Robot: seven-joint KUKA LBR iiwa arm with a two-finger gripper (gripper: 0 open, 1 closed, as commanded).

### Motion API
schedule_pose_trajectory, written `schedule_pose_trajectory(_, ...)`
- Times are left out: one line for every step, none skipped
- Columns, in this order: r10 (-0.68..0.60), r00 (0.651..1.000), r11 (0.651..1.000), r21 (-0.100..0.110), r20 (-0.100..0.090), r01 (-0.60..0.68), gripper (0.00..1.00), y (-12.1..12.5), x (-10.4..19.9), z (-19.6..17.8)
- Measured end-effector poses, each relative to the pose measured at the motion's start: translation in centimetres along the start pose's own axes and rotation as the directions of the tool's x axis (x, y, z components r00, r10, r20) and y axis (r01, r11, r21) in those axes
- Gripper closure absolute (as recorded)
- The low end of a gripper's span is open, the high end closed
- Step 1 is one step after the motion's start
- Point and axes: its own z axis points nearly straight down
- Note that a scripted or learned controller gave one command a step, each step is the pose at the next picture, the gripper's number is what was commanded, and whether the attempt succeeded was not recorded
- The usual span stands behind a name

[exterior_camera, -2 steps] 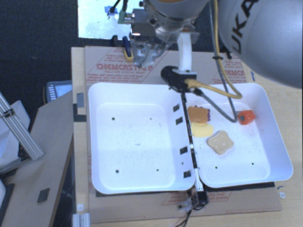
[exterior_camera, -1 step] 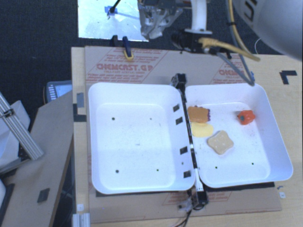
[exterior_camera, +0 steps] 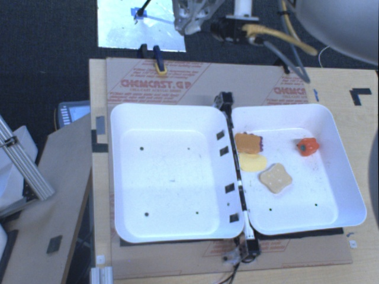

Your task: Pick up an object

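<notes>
The end effector (exterior_camera: 192,13) hangs high beyond the bins, holding nothing; its top is cut off, so I cannot tell its opening. Toast (exterior_camera: 275,178), tomato (exterior_camera: 307,147) and a sandwich (exterior_camera: 249,143) lie in the right bin (exterior_camera: 337,176).

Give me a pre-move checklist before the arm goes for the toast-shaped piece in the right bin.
1. Toast-shaped piece lies in the right bin: ok.
2. Space around it: the yellow piece lies close beside it; touching or apart: cannot tell.
3. Orange-red piece sits well away from it: ok.
4. End effector positioned above the target: not ok, it is up beyond the bins.
5. End effector carries nothing: ok.
6. Finger opening: cannot tell.
</notes>
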Motion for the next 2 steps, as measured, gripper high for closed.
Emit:
schedule_pose_trajectory(0.001, 1.0, 1.0, 0.0, 0.0, -0.001, 1.0, 3.21, 0.01, 0.0)
schedule_pose_trajectory(-0.001, 1.0, 1.0, 0.002, -0.001, 0.001, 0.0, 3.08, 0.05, -0.03)
